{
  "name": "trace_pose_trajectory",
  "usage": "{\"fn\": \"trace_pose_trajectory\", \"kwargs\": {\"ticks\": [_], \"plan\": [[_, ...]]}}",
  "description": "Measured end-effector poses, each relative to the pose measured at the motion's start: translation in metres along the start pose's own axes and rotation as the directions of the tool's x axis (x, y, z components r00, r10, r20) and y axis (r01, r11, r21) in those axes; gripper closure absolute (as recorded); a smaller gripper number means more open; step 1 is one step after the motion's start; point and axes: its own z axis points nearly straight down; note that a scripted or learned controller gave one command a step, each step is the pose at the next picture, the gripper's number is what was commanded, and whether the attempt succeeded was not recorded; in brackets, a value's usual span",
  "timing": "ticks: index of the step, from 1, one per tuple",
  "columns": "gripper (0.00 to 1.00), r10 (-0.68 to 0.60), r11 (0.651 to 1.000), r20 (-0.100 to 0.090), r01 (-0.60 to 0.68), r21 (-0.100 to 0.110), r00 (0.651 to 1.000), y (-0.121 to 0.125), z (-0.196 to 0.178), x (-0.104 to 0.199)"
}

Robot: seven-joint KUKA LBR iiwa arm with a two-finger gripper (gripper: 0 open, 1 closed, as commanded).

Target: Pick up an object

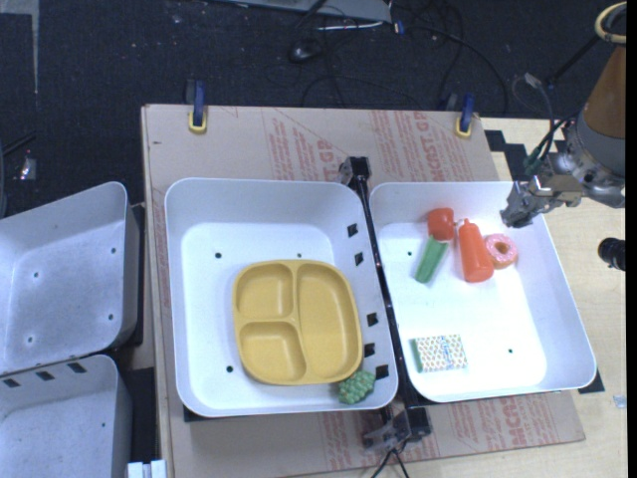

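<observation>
Gripper over the right bin's upper-right rim.

I see the gripper (522, 210) just above the pink ring (503, 251) and orange bottle (474, 252) (jaw state: I cannot tell).

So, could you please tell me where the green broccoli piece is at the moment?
The green broccoli piece sits in the left bin, at its near right corner, just beside the yellow divided plate.

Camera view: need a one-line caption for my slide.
Hand above right bin's far edge, near donut and orange bottle; yellow tray in left bin.
</observation>
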Motion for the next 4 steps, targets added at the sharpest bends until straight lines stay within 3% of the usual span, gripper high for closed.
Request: {"fn": "trace_pose_trajectory", "kwargs": {"ticks": [4], "plan": [[1.00, -0.003, 1.000, -0.003, 0.003, 0.007, 1.000, 0.019, 0.029, 0.189]]}}
